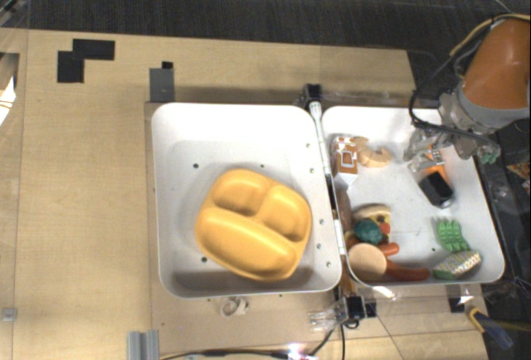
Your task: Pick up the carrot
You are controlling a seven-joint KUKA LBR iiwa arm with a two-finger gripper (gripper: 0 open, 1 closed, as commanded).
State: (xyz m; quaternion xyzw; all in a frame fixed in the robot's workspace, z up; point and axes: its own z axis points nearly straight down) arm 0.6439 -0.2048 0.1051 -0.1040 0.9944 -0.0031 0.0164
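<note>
A small orange piece that I take for the carrot (436, 175) lies in the upper right part of the right bin (489, 267), touching a black block (440, 191) just below it. My gripper (428, 154) hangs directly above and slightly left of the orange piece, under the grey wrist and orange band (500, 60) reaching in from the right. The view is too small to tell whether the gripper touches the carrot.
The left bin (178, 143) holds a large yellow bread-like lump (253, 222). The right bin also holds a brown-and-white pack (346, 155), a teal item (369, 231), a beige round piece (367, 260), a red sausage (406, 273) and a green ridged piece (449, 235).
</note>
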